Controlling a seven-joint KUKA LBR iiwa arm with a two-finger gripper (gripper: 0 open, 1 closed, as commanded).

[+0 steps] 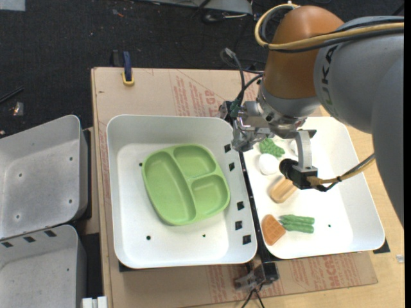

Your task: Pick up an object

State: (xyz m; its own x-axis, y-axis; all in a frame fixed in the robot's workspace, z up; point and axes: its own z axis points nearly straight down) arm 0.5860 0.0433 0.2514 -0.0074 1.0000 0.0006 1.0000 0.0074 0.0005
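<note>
The right bin [359, 226] holds several small items: a green leafy piece [271, 148], a white egg-shaped thing [266, 164], a tan bread-like piece [282, 190], an orange wedge [273, 230] and a green bean pod [297, 223]. My gripper [248, 135] hangs low over the far left corner of this bin, by the wall shared with the left bin. It is just left of the leafy piece and above the egg-shaped thing. The wrist hides its tip, and I see nothing held in it.
A light green divided plate [186, 183] lies in the middle of the left bin [117, 130]. The arm [359, 69] comes in from the upper right over the right bin's far side. Grey trays [38, 165] sit off the bench to the left.
</note>
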